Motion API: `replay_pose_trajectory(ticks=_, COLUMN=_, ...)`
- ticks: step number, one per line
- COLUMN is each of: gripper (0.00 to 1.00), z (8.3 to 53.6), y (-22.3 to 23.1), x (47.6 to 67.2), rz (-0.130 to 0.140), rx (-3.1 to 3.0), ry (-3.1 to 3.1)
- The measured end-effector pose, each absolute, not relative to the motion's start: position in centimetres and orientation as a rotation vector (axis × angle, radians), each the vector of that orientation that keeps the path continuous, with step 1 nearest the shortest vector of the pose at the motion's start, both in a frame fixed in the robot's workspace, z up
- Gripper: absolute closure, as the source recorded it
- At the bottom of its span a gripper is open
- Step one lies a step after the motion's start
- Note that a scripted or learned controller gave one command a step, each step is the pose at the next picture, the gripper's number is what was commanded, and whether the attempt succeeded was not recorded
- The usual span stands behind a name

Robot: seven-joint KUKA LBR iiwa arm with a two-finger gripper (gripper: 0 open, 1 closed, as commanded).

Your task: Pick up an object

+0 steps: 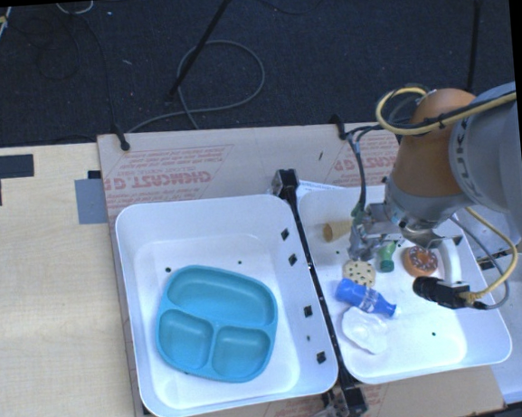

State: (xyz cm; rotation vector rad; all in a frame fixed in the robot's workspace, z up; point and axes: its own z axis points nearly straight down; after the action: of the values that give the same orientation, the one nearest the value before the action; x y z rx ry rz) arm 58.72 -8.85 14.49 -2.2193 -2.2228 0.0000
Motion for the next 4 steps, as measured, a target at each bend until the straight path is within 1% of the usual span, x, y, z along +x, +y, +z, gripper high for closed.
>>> replay_pose_trajectory(ticks=1, gripper=1.0, z=20.1, y=-9.8, x=59.3, rz=-0.001, rx=-2.223, ry=-2.222)
replay_pose_trajectory(ticks=2, gripper=1.0, z=26.4, y=-10.3, x=59.2, rz=-0.003, rx=-2.223, ry=-2.223)
replay_pose_trajectory(ticks=3, gripper=1.0, z=26.3, y=-4.6, x=60.6, rz=0.0, rx=-2.216, ry=-2.225)
replay_pose_trajectory(ticks=4, gripper=1.0, z=26.0, y=0.6, x=60.1, rz=0.003, rx=-2.214, ry=-2.223)
